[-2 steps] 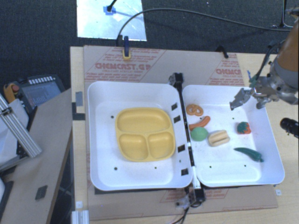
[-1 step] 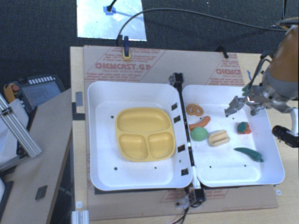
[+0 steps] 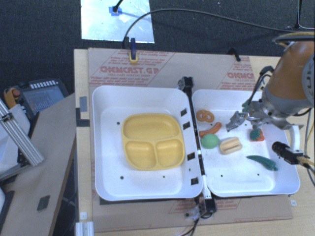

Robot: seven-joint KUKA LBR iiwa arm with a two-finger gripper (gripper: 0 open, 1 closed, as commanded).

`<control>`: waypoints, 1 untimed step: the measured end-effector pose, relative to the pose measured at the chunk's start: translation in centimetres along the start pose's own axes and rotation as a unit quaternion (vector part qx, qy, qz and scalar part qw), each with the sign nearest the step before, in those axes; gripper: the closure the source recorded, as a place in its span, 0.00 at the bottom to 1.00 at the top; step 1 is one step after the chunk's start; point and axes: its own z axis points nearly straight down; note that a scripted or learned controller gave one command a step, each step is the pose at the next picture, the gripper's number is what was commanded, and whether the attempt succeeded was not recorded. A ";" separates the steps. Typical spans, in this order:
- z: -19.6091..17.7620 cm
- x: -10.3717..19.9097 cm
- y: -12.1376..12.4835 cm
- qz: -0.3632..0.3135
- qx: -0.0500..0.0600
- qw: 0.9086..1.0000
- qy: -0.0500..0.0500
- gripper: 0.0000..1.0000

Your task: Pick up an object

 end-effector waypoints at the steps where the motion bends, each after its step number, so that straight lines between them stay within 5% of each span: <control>1: 5.3 0.8 -0.7 0.000 0.000 1.000 0.000 0.00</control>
